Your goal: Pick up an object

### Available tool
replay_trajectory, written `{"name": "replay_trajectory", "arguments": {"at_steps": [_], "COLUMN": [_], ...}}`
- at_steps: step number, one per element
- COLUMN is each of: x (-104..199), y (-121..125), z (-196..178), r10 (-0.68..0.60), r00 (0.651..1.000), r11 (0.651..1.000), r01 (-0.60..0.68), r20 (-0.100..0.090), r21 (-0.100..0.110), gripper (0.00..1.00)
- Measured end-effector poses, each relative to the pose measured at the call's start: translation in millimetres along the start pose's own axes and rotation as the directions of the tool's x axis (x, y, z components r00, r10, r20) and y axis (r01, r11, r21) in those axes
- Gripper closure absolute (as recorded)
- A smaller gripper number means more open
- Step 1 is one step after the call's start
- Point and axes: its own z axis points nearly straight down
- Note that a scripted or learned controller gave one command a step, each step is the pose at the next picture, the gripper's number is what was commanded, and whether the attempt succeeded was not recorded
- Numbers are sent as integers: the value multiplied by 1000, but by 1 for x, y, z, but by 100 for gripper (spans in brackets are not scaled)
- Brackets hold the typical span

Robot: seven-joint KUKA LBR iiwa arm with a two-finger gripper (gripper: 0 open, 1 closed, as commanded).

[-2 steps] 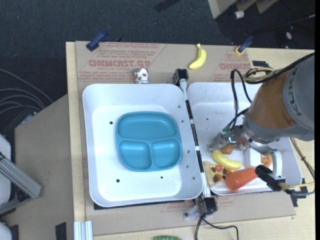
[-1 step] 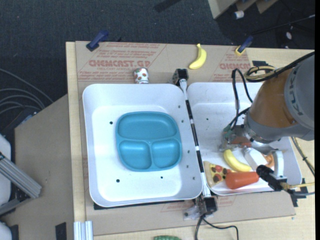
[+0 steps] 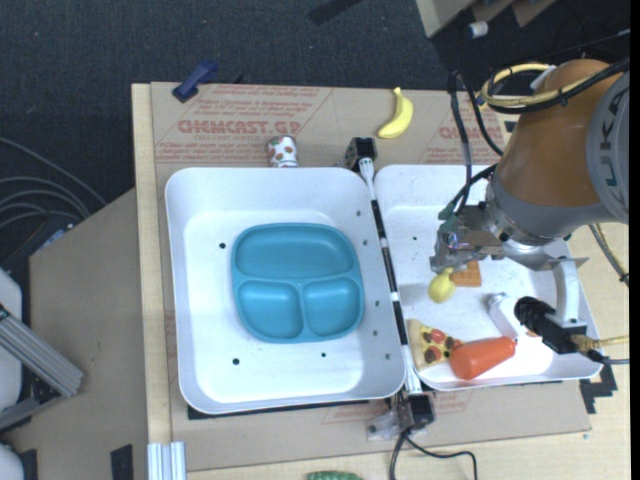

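**Robot arm poised over toy food in the bin on the view's right**

The gripper (image 3: 455, 255) hangs low over the right-hand bin (image 3: 420, 203), just above a small orange block (image 3: 467, 275) and a yellow lemon-shaped toy (image 3: 441, 289) that lie touching near the bin's middle. Whether the claw is spread or pressed together cannot be told from this angle. Toward the front wall lie a toy pizza slice (image 3: 429, 343) and an orange-red carrot (image 3: 483, 356), touching, with a small white piece (image 3: 497, 311) just behind them. The left-hand bin (image 3: 200, 268) holds a blue divided plate (image 3: 297, 280). Red print on the brown board (image 3: 150, 318) under the bins reads "CHEMCAST GP". A toy banana (image 3: 396, 116) and a red-spotted white cup (image 3: 283, 150) lie on the board behind the bins.
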Motion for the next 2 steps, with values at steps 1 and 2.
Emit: {"name": "replay_trajectory", "arguments": {"at_steps": [1,2], "x": [-81,-29], "y": [94,159], "z": [-52,-5], "r10": [1,-1], "r00": [1000,1000], "r11": [1000,1000], "r01": [-1,1], "r20": [2,1], "r21": [-3,-2], "gripper": [100,100]}}
